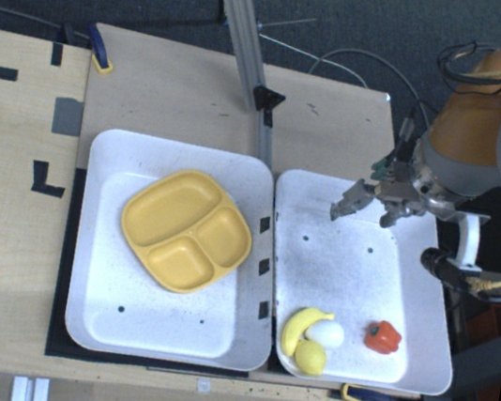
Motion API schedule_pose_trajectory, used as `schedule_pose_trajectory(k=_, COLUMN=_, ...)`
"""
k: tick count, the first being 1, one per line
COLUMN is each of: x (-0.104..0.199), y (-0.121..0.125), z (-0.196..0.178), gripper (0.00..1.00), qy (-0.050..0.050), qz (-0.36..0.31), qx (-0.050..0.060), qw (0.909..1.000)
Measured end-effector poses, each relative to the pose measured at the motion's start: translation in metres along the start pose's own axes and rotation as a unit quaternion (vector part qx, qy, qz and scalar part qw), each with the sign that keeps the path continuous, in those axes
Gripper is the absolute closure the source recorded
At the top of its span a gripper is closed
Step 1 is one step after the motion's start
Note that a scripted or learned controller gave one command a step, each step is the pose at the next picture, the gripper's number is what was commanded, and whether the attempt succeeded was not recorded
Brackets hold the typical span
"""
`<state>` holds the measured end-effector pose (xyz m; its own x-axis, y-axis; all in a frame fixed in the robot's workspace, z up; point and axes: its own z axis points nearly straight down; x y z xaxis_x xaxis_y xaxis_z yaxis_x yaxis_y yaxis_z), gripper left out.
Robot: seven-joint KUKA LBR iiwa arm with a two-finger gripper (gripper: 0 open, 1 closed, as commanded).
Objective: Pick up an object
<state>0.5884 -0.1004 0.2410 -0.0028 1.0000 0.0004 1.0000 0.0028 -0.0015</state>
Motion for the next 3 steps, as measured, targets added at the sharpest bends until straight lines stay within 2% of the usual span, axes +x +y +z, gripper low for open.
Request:
schedule_pose_trajectory(k=1, x=0.000, y=0.000, z=0.000, gripper=0.00, qy=0.000, qz=0.000, qx=0.000, qw=1.0000)
schedule_pose_trajectory(k=2, x=-0.007, y=-0.008, z=0.056, gripper=0.00, qy=0.000, qz=0.001, qx=0.003, qw=1.0000)
schedule_pose_trajectory(k=3, x=-0.011, y=-0.001, z=0.114, gripper=0.00, qy=0.000, qz=0.001, qx=0.003, qw=1.0000)
